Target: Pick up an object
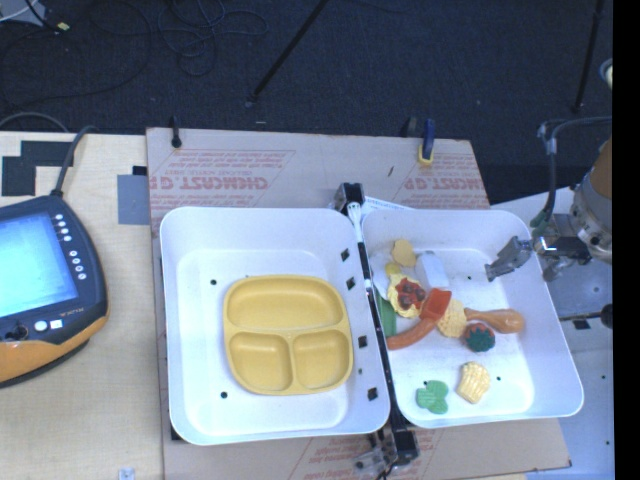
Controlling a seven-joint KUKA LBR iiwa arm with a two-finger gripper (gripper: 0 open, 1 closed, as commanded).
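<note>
**Clearly, the toy food lies left and below the end effector**

The end effector [512, 258] hangs over the upper right part of the right bin [560, 368], near its right wall, with the grey arm [590, 218] coming in from the right. Whether it is spread or closed I cannot tell from this slant; nothing shows in its grip.

The pickable things sit in the right bin, toward its left and middle. Nearest to the end effector is a small white block [432, 268], just left of it. Further down-left lies a cluster: a pizza slice [408, 295], a red piece [436, 303] and a sausage [410, 335], touching or overlapping. An orange carrot [497, 319] lies below the end effector, its long axis running left to right, with a dark green piece [481, 340] against it. A corn cob [473, 381] and a green leafy piece [433, 397] lie apart near the front wall, with open floor around them.

The left bin [190, 268] carries a yellow divided tray [288, 330]. Both bins rest on cardboard on the bench [60, 408], beside a teach pendant [45, 278].

The carrot or the corn cob looks the likelier grasp, since each has room on both sides.
</note>
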